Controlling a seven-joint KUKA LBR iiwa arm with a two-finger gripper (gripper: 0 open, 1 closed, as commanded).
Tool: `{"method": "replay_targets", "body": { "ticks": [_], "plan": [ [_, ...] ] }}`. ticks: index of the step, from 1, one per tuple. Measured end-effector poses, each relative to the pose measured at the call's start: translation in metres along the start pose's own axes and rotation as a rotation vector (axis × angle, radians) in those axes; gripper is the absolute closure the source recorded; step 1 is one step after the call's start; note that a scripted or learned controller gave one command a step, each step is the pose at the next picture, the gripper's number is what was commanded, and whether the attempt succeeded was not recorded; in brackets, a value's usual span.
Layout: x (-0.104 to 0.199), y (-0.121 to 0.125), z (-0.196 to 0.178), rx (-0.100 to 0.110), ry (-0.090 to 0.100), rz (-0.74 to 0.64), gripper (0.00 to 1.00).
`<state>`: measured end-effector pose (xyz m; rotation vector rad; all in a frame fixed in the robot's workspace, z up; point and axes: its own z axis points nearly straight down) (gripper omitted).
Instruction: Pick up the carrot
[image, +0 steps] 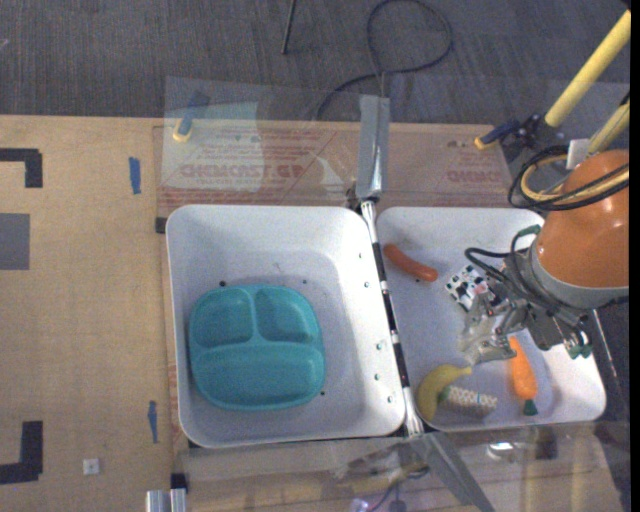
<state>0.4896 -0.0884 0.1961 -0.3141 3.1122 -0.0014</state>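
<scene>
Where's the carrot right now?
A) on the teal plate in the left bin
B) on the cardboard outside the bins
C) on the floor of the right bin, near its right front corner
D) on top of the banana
C: the carrot lies on the right bin floor near its right front corner, just below the gripper.

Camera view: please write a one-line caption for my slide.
Arm's hand hovers over the right bin beside the carrot; a teal divided plate lies in the left bin.

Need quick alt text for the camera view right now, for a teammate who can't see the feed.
Over the right bin, the grey-and-orange arm's pincer hangs just left of the carrot, which lies near the front right corner. The same bin holds a banana at the front and a hot dog at the back; a teal divided plate sits in the left bin.
</scene>
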Motion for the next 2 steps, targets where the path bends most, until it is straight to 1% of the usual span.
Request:
{"method": "replay_targets", "body": {
  "ticks": [2],
  "plan": [
    [-0.005, 0.001, -0.022, 0.003, -0.016, -0.001, 1.0]
  ]
}}
